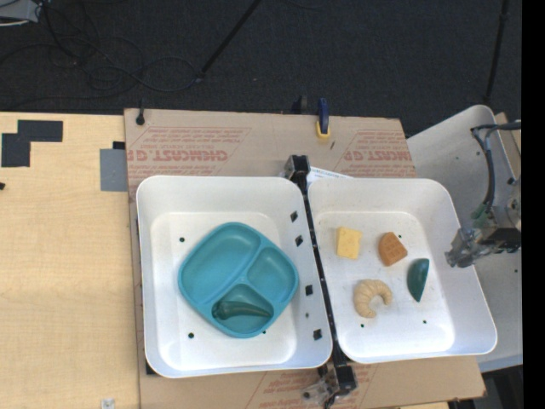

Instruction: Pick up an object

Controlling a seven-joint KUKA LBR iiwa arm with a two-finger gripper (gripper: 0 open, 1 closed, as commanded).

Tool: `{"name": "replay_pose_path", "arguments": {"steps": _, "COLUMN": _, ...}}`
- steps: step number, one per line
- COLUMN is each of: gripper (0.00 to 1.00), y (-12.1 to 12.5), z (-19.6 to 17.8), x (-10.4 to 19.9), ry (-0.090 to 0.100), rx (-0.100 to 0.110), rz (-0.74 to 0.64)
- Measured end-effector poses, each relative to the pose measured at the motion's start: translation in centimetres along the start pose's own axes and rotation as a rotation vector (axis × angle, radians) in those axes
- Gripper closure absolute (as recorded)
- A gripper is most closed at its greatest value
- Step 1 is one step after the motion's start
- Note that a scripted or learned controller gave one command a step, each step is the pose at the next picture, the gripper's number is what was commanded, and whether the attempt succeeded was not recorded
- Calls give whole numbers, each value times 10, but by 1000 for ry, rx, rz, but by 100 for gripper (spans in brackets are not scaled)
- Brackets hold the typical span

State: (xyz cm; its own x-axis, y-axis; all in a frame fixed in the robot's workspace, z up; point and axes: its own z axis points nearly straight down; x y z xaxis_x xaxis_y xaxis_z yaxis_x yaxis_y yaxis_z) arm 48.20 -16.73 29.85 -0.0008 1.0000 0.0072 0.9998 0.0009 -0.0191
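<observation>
**Gripper at the right bin's edge, four items lying loose inside**

From my remote seat I see two white bins side by side on a cardboard sheet clamped to the bench.

Left bin: holds a teal divided plate, turned at an angle. A darker teal item lies in its nearest compartment. I cannot make out what it is; its colour blends with the plate.

Right bin: four small things, all apart from each other.
- yellow block, toward the bin's middle-left
- orange-brown chunk, just right of the block
- pale croissant-shaped piece, nearer the front
- dark green leaf-shaped piece, right of the croissant piece, closest to the right wall

Gripper: sits at the right bin's right rim, well right of the green piece and not touching any item that I can see. It reads as a small grey cluster of metal against the white wall. The fingers are too small and cluttered for me to judge; I cannot tell whether they are spread or closed. Nothing visible between them.

Arm: most of it is cut off at the right edge. I see cables and a grey bracket above the gripper, over a pale surface.

Between the bins runs a dark divider strip with small black clips. A blue-and-yellow clamp grips the cardboard's far edge.
</observation>
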Motion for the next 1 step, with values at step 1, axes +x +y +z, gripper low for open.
{"name": "replay_pose_path", "arguments": {"steps": 1, "gripper": 100, "y": -8, "z": -152, "x": 71, "ry": -7, "rx": -33, "rz": -9}}
